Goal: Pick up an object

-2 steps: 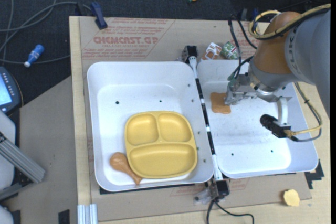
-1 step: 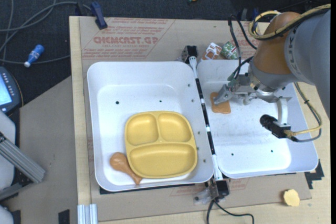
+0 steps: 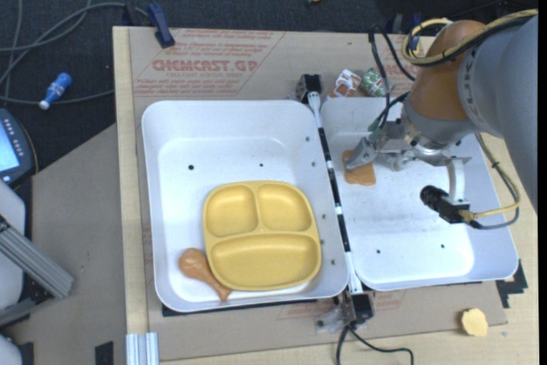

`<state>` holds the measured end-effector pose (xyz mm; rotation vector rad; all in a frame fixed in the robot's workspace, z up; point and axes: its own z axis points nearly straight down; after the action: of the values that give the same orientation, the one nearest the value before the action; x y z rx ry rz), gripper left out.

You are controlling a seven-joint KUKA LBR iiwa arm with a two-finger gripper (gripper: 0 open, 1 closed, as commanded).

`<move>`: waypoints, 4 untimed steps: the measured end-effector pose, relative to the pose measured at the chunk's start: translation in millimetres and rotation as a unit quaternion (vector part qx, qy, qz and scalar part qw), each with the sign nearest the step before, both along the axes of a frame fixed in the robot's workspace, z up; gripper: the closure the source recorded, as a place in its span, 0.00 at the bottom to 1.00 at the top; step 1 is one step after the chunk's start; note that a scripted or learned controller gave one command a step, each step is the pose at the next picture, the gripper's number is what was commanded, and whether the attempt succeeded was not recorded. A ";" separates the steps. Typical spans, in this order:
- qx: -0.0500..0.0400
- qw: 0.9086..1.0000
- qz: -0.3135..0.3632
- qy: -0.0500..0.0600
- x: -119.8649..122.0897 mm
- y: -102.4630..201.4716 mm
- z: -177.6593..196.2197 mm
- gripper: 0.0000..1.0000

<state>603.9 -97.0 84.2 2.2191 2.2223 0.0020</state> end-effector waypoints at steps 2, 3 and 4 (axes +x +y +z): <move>0.000 1.000 0.000 0.000 18.4 -2.6 0.5 0.00; 0.000 1.000 0.002 -0.006 26.5 27.5 108.3 0.00; 0.000 1.000 -0.002 0.005 13.9 4.5 9.9 0.00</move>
<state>617.8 -92.5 94.1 2.2288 2.2234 -0.0084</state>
